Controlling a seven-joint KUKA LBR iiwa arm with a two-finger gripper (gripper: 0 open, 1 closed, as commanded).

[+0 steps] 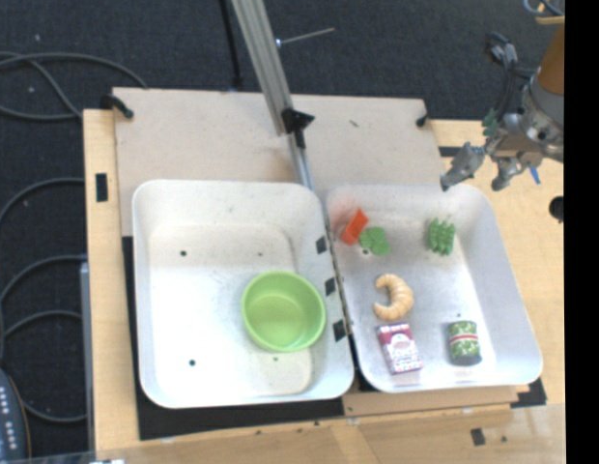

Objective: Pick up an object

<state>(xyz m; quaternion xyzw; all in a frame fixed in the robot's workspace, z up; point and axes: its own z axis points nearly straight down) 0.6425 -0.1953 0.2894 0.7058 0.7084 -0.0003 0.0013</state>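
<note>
My gripper (481,170) hangs over the far right corner of the right bin (502,259), its two grey fingers spread apart with nothing between them. In that bin lie an orange block (355,226), a green broccoli-like piece (375,241), a spiky green toy (440,235), a croissant (393,297), a small red-and-white carton (400,347) and a green can (463,342). The spiky green toy is the closest of these to the gripper, below and left of it. A lime-green bowl (283,311) sits in the left bin (184,259).
A slanted aluminium post (266,56) rises from the far side between the bins. Cables (29,75) lie on the dark floor to the left. The wooden bench (242,133) extends behind both bins.
</note>
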